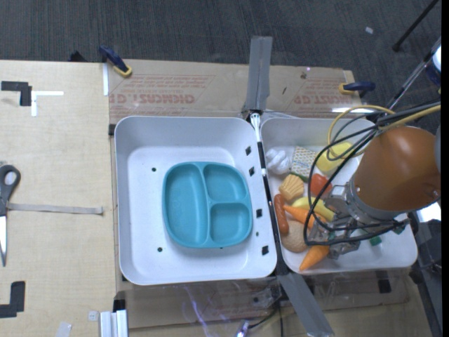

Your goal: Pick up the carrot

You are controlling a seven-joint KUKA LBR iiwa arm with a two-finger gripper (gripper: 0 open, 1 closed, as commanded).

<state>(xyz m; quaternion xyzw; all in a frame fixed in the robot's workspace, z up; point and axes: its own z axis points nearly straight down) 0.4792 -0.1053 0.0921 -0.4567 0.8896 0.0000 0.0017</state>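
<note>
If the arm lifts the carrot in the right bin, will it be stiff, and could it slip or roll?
The carrot looks like a smooth moulded toy, so probably stiff and light. Its tapered, rounded shape may slip between fingers or roll if nudged. It lies near the right bin's front wall beside other toy food, which may limit rolling.

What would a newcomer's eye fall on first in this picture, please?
Probably the teal divided plate, alone in the middle of the left bin. Next, the arm's orange band looming over the right bin, where toy foods are heaped, an orange carrot lying at that bin's near edge.
</note>
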